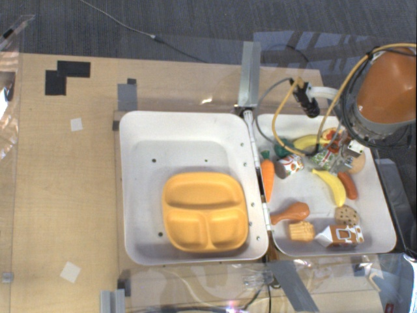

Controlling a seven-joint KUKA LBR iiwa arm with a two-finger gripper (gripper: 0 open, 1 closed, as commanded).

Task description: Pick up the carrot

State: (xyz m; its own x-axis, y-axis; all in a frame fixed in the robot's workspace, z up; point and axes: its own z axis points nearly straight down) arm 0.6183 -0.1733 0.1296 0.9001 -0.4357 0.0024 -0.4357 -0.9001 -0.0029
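At the far right of the right bin (pixel 388 238), the gripper (pixel 333 150) hangs low among the toy food, under the arm's orange band (pixel 389 87) and a tangle of yellow cable (pixel 281 113). Whether the jaws stand wide or narrow I cannot tell; wiring and small parts hide them, and nothing can be made out between them.

Close around the gripper lie a banana (pixel 331 185), a red sausage (pixel 348 185) just beside it, and a second yellow piece (pixel 304 141) on the far side. Nearer in the same bin sit a chicken drumstick (pixel 290 212), a waffle piece (pixel 300 231), a cookie (pixel 346 214) and a small carton (pixel 339 236).

The carrot (pixel 267 178) lies at the left edge of this bin, against the wall by the divide between the two bins, its green top pointing far and its tip pointing near. It is apart from the gripper, with a small dark-and-white piece (pixel 288 166) between them. By my reading the pick is not yet done: the carrot rests in the bin, untouched, so the reach to the left, the grasp and the lift are all left.

The left bin (pixel 137 175) holds a yellow divided plate (pixel 205 210). Both bins sit on a pale wooden surface (pixel 58 194) marked with black tape patches (pixel 65 75), and dark grey carpet (pixel 163 8) lies beyond its far edge.
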